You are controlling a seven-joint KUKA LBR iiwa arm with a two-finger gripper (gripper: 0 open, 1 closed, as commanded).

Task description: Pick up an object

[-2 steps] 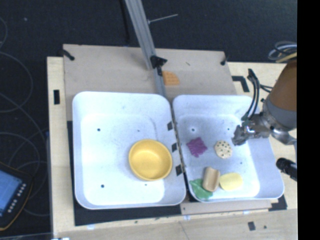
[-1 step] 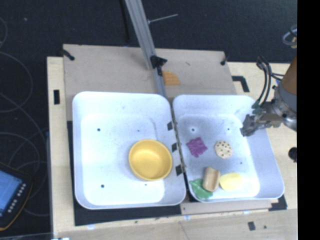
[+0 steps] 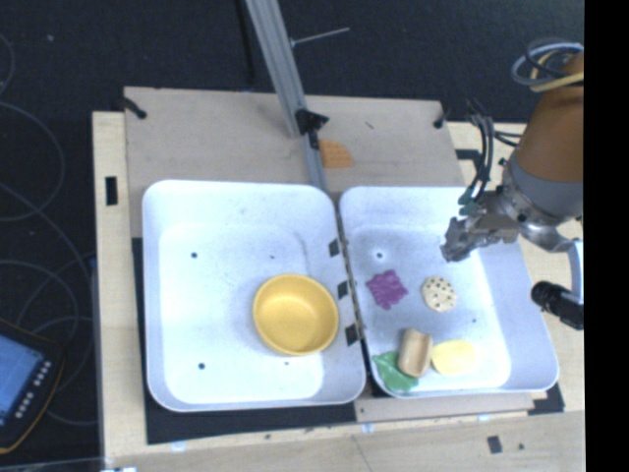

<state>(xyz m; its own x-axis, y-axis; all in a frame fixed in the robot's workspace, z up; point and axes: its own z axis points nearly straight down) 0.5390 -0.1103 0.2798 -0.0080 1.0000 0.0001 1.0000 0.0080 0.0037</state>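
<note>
gripper [image 3: 458,245] hung over the right bin [image 3: 511,293] at its 2 o'clock edge; could not tell its state, nothing visibly held. nearest candidate, the spotted cookie [image 3: 439,294], lay at 7 o'clock of it, on the floor. pick not yet made; descent and grasp remained.

Yellow bowl [image 3: 294,314] in left bin [image 3: 187,224], right bin [image 3: 511,357] holding purple piece [image 3: 386,288], spotted cookie [image 3: 438,294], tan cylinder [image 3: 414,351], yellow lump [image 3: 453,358], gripper [image 3: 458,242] hovering above right bin's upper area.
</note>
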